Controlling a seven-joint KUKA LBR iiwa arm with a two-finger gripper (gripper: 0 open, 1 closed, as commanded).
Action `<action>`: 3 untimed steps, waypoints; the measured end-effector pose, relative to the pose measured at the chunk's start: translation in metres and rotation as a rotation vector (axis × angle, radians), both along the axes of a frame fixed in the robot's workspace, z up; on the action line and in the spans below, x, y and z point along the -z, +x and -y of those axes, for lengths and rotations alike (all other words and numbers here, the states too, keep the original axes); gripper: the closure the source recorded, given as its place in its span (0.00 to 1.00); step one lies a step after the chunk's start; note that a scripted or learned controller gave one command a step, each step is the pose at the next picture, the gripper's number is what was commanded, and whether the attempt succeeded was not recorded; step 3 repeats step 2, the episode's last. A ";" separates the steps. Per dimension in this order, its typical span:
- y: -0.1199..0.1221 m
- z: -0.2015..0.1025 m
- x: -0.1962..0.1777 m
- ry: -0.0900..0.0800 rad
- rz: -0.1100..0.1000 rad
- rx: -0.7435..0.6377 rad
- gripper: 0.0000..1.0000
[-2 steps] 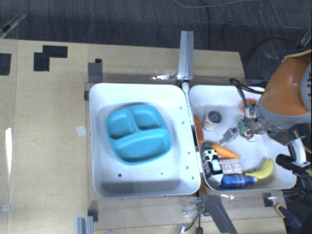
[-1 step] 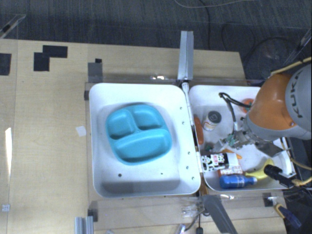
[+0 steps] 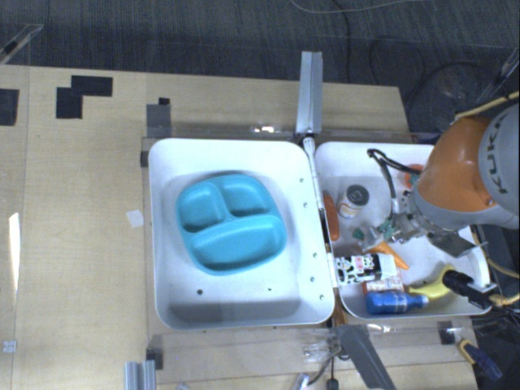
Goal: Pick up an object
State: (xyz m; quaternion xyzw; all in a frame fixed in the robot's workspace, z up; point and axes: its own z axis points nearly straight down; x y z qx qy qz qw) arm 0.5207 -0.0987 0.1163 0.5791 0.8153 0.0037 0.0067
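The arm point(image 3: 475, 173) was a thick, rounded grey casting with a broad orange band point(image 3: 455, 169) wrapped above the wrist. Dark letters, cut off at the frame edge, ran down its grey shell. A black cable point(image 3: 386, 169) looped out near the wrist, where the metal gripper mount point(image 3: 402, 222) looked silvery and cluttered.

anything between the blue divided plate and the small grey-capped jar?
In the camera view, the bins' meeting white rims and a slim orange stick-like item lie between the blue divided plastic plate and the small grey-capped jar.
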 end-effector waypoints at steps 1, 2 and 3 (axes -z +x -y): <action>-0.032 0.002 -0.010 0.000 -0.008 -0.037 1.00; 0.030 -0.005 -0.117 0.000 -0.007 -0.068 1.00; 0.030 -0.005 -0.117 0.000 -0.007 -0.068 1.00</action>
